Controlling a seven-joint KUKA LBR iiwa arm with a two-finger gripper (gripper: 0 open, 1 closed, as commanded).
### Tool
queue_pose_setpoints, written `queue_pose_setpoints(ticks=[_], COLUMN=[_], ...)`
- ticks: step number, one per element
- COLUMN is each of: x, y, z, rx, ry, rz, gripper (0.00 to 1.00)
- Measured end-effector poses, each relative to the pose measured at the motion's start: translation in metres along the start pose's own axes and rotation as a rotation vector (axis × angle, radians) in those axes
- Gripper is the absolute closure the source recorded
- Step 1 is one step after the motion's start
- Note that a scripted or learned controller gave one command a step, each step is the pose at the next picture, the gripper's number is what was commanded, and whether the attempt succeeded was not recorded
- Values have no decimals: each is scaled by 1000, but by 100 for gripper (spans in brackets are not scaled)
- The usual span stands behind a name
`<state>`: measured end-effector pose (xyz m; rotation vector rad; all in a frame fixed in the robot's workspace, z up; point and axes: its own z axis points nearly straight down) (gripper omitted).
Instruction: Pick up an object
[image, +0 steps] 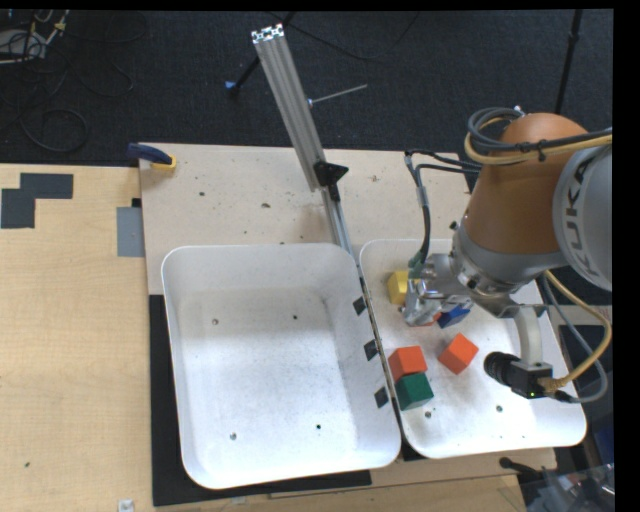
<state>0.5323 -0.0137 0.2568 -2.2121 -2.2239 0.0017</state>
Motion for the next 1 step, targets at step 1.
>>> queue_pose_setpoints(ticks=[1], x=[61], y=[-13], z=[10], rx=[1], ry=[0], rz=[0], gripper=[100])
